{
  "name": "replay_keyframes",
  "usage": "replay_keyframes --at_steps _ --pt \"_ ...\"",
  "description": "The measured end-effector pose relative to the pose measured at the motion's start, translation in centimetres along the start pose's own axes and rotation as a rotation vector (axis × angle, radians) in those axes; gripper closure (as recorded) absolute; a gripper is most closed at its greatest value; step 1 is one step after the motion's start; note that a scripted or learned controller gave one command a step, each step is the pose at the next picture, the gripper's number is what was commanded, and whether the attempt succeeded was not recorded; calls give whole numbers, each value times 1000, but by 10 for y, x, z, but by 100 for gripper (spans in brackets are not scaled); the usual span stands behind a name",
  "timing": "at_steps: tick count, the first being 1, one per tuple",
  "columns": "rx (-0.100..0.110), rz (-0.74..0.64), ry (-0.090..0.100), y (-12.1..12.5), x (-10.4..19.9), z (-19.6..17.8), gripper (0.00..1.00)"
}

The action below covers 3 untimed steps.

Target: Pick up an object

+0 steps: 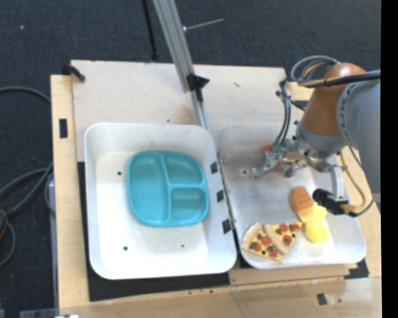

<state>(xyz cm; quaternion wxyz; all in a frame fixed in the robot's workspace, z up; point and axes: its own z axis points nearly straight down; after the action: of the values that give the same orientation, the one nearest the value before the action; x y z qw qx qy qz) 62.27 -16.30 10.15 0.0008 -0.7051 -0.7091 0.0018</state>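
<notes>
A: Camera view: arm (pixel 331 111) comes in from the right, orange band above the wrist, hand (pixel 273 166) low over the right bin (pixel 252 197), upper part of it.

B: Hand state?

A: Can't tell. Metal parts point left near the bin floor, too small and cluttered to say whether it is spread or pressed together. Nothing visibly between them. Contact with the bin floor is unclear as well.

B: Objects?

A: All in the right bin, near its front-right corner. Orange-brown piece (pixel 300 198), bread-like, just in front of the hand and apart from it. Yellow piece (pixel 316 229) touching it on the near side. Two pizza slices (pixel 272 239) side by side to the left of the yellow one, red dots on top, lying flat by the front rim.

B: Anything on top of them?

A: A black cable end from the arm crosses over the orange and yellow pieces.

B: Left bin?

A: Left bin (pixel 106 244) holds a teal tray (pixel 167 188), three compartments, flat, about centred. Well apart from the hand.

B: Rest of the bench?

A: Bench (pixel 132 91) bare wood behind the bins. A slanted aluminium bar (pixel 176 38) runs from the top edge down to the gap between the bins.
</notes>
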Motion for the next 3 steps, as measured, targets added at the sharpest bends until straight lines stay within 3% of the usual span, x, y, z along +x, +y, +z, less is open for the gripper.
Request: replay_keyframes --at_steps 1,2,3 --pt "-3 2 -1 0 -1 0 0" --pt "-6 2 -2 1 -2 -12 100" --pt "-12 2 -1 5 -3 -76 100"
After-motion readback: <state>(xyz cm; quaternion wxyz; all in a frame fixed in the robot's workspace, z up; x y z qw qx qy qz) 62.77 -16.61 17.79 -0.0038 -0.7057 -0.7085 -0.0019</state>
